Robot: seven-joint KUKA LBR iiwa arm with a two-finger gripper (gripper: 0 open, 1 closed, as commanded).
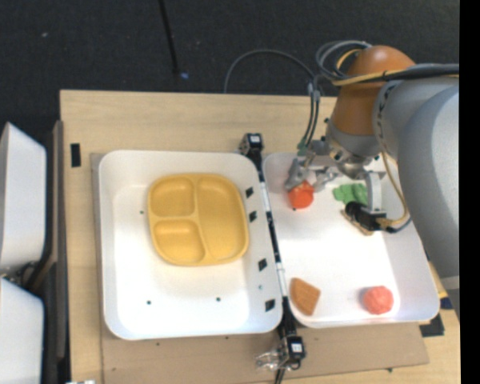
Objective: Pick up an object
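My gripper hangs low over the far left corner of the right bin. Directly under its tip, touching or nearly touching it, is a small orange-red round object. A green object lies just to the right of the gripper, partly hidden by the wrist. Near the front of the same bin are an orange-brown wedge and a pinkish-red ball.
The left bin holds a yellow divided plate near its middle. A ridge with black clips separates the two bins. The grey arm covers the right bin's far right side.
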